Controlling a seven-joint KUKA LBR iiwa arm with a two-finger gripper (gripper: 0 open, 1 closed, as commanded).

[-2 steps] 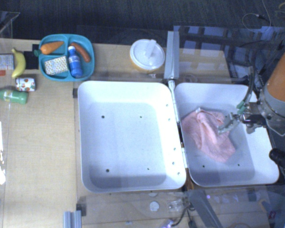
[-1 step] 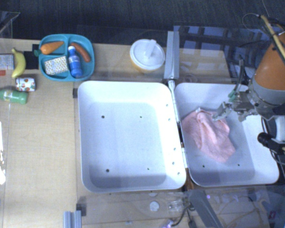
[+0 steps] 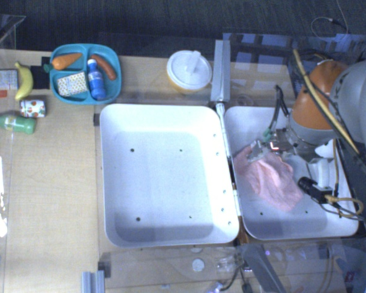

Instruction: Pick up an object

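Pink cloth (image 3: 269, 179) lay crumpled in the right bin (image 3: 293, 224), directly beneath and slightly near-side of the gripper (image 3: 269, 146), apparently touching it. Finger state could not be determined from this view.

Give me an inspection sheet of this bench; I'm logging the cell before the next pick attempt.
Surface: wooden bench bearing two white bins, left bin and right bin.
Job's things: pink cloth crumpled in the right bin.
Clutter: blue tray of toy food, banana, small can, green bottle, white lidded cup.
Gripper: gripper down at the cloth's upper edge; grasp unclear.
Cables: yellow hose and black cable along the arm.
Surroundings: dark floor beyond the bench.
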